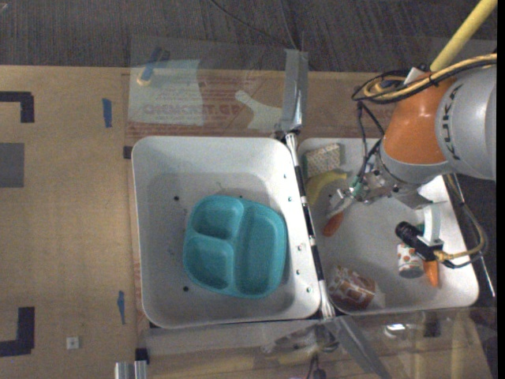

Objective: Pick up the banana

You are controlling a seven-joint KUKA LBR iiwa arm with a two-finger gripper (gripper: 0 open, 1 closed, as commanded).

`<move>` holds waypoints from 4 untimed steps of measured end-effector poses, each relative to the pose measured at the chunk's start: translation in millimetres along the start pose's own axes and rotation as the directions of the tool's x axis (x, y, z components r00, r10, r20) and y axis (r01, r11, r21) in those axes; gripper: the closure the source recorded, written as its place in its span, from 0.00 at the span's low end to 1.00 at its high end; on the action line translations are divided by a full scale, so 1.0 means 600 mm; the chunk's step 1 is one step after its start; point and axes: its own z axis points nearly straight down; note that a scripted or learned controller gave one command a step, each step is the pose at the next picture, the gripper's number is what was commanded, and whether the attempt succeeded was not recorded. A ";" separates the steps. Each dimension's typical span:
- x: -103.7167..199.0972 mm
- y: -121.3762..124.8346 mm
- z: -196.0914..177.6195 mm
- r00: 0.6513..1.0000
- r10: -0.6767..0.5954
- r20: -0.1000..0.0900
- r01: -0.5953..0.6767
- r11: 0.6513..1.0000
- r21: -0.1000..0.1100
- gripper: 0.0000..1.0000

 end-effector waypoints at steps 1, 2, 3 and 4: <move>-0.028 0.081 0.008 0.999 0.039 -0.001 -0.039 0.999 0.005 0.00; -0.034 0.099 0.007 0.999 0.038 -0.015 -0.037 0.999 0.039 0.00; -0.048 0.084 0.008 0.990 0.143 -0.001 -0.143 0.990 0.001 0.00; -0.047 0.088 -0.013 0.990 0.140 0.001 -0.140 0.990 -0.005 1.00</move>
